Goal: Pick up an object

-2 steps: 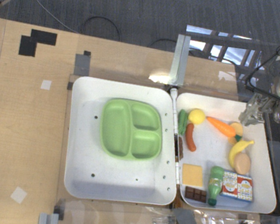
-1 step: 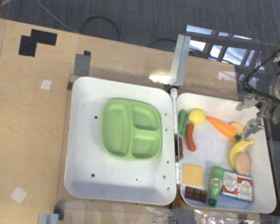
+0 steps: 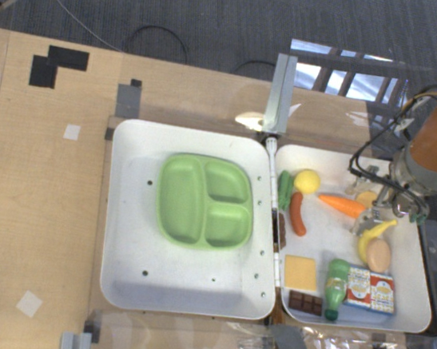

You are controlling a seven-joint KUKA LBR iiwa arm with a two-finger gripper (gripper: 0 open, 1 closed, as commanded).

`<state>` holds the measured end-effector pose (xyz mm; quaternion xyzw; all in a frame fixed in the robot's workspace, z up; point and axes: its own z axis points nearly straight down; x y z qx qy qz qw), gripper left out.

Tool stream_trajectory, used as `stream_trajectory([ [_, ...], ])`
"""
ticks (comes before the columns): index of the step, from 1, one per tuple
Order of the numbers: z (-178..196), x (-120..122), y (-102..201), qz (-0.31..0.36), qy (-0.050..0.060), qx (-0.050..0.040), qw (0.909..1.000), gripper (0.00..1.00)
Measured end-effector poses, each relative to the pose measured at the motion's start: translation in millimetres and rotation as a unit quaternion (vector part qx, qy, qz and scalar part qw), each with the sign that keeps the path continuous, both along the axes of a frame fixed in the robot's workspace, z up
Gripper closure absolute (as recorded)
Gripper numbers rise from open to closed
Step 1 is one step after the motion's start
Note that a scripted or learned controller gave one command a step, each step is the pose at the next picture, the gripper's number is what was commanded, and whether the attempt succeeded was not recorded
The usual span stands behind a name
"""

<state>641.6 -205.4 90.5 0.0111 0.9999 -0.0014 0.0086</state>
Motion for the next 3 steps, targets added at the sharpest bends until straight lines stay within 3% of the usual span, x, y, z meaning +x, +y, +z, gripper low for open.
stream_trajectory([
  [2,-2.2,-32.2,22.1,0.012,0.003,0.0007,0.9999,0.00],
  [3,14.3,-26.9,22.0,0.013,-0.006,-0.0013,0.9999,1.00],
])
